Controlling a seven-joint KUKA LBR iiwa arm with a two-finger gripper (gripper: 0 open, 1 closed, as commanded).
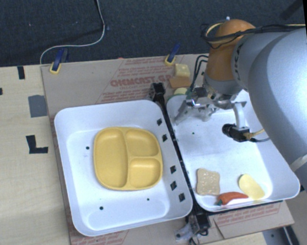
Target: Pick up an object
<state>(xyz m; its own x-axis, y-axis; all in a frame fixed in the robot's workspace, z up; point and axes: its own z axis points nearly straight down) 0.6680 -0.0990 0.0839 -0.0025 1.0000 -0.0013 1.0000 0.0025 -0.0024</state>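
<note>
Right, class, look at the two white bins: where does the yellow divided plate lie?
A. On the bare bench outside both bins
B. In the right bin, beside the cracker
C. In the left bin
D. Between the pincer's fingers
C: the yellow divided plate lies flat in the left bin, while the cracker sits in the right bin across the divide.
</note>
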